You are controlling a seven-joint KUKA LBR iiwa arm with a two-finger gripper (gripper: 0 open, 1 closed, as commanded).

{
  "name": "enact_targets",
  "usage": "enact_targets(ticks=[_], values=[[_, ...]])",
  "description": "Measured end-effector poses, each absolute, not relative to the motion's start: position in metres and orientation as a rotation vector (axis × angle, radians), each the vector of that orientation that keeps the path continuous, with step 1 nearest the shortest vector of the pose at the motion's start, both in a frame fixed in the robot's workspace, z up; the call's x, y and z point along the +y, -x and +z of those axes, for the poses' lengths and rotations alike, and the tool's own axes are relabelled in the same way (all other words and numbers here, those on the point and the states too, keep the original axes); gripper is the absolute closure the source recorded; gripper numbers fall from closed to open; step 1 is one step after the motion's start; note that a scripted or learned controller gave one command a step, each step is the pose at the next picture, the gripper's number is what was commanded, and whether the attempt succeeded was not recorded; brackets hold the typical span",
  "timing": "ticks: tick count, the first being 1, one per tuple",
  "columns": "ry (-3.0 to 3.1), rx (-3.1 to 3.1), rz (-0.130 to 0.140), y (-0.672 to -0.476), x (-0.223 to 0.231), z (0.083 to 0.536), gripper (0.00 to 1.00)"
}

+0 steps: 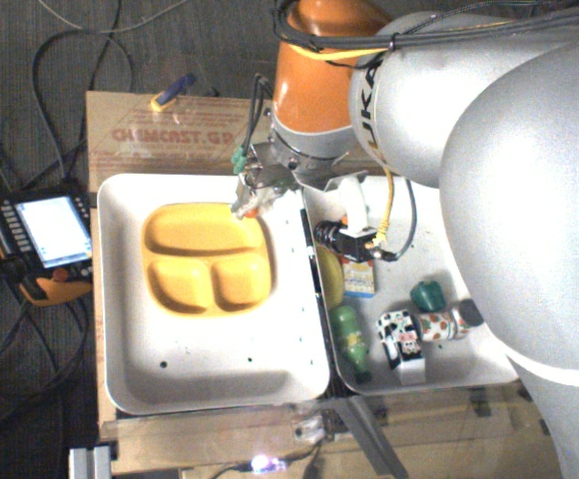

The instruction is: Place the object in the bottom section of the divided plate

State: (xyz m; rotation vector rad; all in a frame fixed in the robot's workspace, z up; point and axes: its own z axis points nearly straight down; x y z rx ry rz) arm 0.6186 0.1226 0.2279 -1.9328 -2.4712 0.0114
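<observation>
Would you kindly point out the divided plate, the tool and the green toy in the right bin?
divided plate [185,236]: camera view, floor of its large upper compartment.
tool [250,200]: camera view, at its fingertips, over the plate's upper right rim.
green toy [349,333]: camera view, middle of its body.

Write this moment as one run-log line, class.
arm: over left bin | pincer: at yellow divided plate upper right rim | grip: unclear | plate sections: nothing visible inside

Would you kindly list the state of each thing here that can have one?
divided plate: flat in the left bin, its sections bare.
gripper: over the plate's upper right corner, something small and orange at its tip.
handheld screen: lit.
cow-patterned toy: lying in the right bin.
</observation>
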Motion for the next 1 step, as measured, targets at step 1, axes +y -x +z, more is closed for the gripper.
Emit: enact_targets(ticks=[1], values=[[1.931, -2.472, 0.009, -0.6186, 0.1233, 0.2282, 0.00]])
